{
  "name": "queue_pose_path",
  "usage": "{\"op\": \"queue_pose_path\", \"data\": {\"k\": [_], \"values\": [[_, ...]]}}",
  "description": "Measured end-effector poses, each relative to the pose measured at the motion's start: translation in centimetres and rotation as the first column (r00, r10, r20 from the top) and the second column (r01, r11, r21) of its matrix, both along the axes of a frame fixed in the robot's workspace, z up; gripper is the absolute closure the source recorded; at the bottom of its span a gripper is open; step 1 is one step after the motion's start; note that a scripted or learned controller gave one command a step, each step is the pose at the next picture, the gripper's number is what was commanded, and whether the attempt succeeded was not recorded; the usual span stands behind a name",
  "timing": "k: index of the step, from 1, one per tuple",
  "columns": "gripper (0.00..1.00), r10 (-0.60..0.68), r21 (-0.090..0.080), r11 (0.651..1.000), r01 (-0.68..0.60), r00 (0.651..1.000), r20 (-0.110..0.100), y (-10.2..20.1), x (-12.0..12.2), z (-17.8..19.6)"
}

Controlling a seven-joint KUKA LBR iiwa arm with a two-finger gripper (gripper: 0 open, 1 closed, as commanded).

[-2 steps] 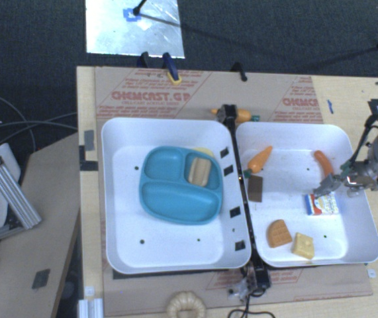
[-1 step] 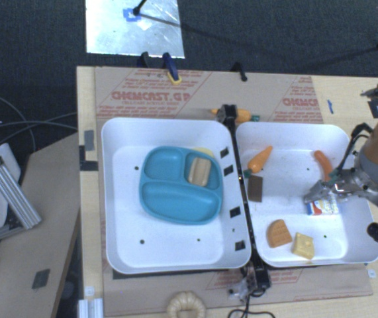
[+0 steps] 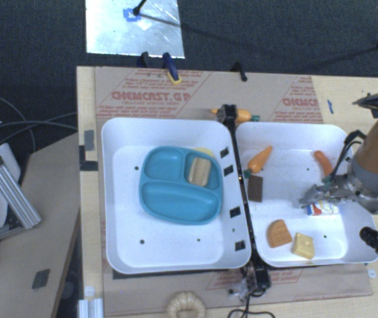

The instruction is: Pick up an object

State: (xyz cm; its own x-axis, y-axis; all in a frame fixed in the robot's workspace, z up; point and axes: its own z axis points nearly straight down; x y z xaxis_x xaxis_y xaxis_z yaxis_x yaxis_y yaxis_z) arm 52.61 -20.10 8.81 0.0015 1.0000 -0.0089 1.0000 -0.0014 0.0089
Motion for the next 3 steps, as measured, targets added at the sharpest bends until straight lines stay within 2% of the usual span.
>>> {"op": "queue_pose_path", "data": {"k": [1,2,3], "values": [[1.0,0.005,0.004,1.0,-0.005,1.0,0.007,0.3,0.4,1.4],[1.0,0.005,0.007,1.0,-0.005,1.0,-0.004,0.6,-0.4,6.4],[1.0,0.006,0.007,1.0,-0.006,1.0,-0.002,0.9,-1.0,12.3]]}}
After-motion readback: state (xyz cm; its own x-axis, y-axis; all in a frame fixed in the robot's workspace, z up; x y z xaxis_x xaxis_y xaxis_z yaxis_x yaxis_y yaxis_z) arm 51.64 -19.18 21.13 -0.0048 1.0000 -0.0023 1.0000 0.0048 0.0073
